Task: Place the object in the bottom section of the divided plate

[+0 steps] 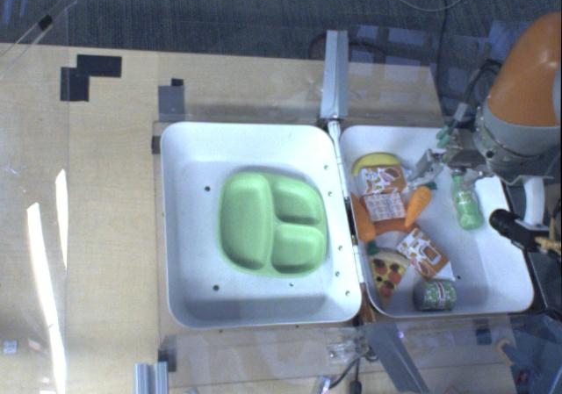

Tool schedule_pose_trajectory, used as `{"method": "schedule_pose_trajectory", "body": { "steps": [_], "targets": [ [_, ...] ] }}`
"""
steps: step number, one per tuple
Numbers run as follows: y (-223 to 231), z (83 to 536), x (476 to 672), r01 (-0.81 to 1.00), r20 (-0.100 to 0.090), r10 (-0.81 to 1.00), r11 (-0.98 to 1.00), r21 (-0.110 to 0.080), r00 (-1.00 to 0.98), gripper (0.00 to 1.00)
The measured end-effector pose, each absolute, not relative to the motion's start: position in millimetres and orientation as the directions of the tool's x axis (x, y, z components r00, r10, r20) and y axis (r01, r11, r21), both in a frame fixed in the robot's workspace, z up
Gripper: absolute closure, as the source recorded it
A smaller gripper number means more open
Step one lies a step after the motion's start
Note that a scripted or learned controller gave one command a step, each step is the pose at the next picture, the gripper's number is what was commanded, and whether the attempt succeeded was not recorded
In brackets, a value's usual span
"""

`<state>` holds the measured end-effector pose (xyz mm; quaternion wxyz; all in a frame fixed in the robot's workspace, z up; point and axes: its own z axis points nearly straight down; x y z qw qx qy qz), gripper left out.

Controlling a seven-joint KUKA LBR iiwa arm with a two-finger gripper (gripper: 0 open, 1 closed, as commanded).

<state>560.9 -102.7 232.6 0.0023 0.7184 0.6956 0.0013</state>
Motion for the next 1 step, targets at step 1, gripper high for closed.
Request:
{"method": "schedule_pose_trajectory", "body": {
  "steps": [1],
  "targets": [
    [-125.6,196.0,555.7,0.989,0.0,0.989,-0.15,0.005,0.15,0.0]
  ]
}}
